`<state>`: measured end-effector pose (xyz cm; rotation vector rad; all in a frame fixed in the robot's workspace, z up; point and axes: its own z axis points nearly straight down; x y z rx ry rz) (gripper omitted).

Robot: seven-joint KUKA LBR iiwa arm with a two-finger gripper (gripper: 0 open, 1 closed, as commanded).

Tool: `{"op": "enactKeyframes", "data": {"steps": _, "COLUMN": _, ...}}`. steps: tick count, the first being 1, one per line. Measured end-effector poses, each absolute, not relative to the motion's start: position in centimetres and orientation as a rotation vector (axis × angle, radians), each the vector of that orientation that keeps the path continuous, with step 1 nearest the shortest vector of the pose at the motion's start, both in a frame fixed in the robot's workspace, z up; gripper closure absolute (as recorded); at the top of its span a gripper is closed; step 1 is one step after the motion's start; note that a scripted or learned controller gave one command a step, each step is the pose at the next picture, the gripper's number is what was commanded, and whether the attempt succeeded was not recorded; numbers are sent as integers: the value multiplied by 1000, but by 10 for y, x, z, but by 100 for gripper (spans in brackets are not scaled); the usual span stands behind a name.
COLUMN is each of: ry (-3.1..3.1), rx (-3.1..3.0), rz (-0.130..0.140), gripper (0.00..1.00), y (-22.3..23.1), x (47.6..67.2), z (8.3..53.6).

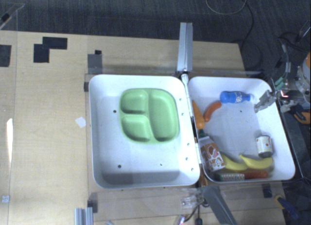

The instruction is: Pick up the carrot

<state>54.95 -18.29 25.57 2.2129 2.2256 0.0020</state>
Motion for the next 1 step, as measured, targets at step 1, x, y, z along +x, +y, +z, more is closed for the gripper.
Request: {"op": "enactKeyframes", "data": {"steps": 1, "ry": 2468, "rx": 1940, "rz": 3, "gripper": 0, "y": -161, "x": 586, "z": 151}}
